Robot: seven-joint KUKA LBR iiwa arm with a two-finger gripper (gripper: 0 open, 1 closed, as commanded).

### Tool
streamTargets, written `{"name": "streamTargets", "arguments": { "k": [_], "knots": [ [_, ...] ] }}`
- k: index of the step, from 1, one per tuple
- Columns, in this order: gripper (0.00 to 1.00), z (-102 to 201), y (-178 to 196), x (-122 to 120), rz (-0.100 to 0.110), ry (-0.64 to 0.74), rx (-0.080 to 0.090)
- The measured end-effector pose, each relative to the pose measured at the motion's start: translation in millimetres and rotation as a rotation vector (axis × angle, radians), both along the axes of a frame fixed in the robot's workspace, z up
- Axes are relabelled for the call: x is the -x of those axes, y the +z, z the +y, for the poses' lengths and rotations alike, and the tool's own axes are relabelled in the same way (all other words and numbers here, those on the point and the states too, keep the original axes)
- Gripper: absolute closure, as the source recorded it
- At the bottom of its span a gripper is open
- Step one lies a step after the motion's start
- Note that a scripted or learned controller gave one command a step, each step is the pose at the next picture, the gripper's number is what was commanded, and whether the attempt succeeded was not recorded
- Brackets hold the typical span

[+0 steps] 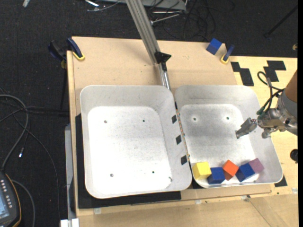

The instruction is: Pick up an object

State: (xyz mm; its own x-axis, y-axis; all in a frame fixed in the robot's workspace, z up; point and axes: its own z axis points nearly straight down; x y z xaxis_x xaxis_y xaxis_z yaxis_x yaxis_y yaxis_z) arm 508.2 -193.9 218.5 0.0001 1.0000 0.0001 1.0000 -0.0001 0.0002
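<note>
Claw: the claw (255, 127) hangs over the right bin (208, 98); I cannot tell how it is set.
Blocks: yellow block (202, 169), blue block (217, 175), orange block (230, 168), another blue block (245, 171) and purple block (256, 165) lie along the bin's near edge.
Done: nothing is picked up yet.
Left: go down, grab one, lift.
Writing: none I can read.

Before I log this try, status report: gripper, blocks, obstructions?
Two-finger gripper above right white bin, holding nothing. Small coloured blocks, yellow block leftmost, clustered at bin's near edge. Nothing between.
</note>
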Motion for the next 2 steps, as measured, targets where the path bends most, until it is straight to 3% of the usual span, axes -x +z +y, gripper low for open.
{"name": "streamTargets", "arguments": {
  "k": [1, 2],
  "knots": [
    [0.00, 83.4, -4.4, 18.5, 0.002, 0.010, -0.004],
    [0.00, 122.2, -24.4, 18.3, 0.002, 0.006, -0.002]
  ]
}}
